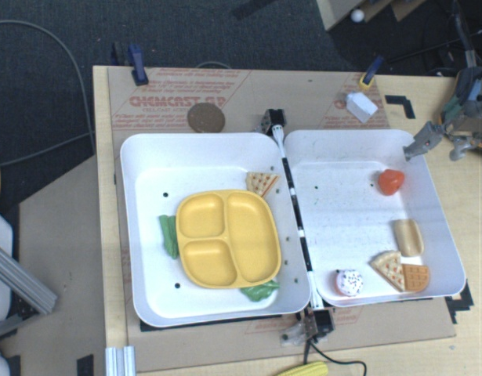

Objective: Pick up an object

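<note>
Two shallow white bins are seen side by side on the bench; in the left bin (139, 210) a yellow divided plate (227, 238) with three compartments is laid near the centre; a green leafy piece (169, 236) is tucked against the plate's left edge, and a second green piece (260, 291) shows at its near right corner; a waffle-patterned wedge (261, 182) is touching the plate's far right edge. In the right bin (335, 210), a small white ball with red speckles (349, 283) is placed at the near left; a waffle slice (400, 272) lies near the near right corner; a tan bread roll (407, 236) is found just beyond it; a red tomato-like fruit (390, 182) sits farther back, well apart. The gripper (440, 135) is poised at the right bin's far right corner, over the rim; whether its fingers are parted cannot be told; nothing is seen held.
</note>
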Controlling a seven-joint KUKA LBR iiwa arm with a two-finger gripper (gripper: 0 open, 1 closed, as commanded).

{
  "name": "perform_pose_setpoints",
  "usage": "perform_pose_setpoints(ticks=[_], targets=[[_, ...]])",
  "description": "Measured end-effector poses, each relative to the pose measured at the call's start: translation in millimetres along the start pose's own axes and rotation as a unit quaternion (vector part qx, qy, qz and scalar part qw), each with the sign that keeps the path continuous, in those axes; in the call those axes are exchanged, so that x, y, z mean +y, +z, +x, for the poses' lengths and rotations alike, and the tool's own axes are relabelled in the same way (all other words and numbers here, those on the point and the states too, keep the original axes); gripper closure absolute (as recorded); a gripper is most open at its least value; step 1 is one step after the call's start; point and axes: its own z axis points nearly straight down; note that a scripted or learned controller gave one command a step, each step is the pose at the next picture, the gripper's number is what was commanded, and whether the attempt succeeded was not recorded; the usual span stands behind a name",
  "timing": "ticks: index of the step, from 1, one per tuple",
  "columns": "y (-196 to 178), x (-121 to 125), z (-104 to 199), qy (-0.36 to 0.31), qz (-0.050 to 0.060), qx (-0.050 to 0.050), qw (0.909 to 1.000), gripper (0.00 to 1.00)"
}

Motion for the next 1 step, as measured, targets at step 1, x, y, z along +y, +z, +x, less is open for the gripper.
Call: perform_pose_setpoints(ticks=[1], targets=[[101.7, 50.0, -18.8, 0.0, 0.001, 0.0, 1.0, 0.0]])
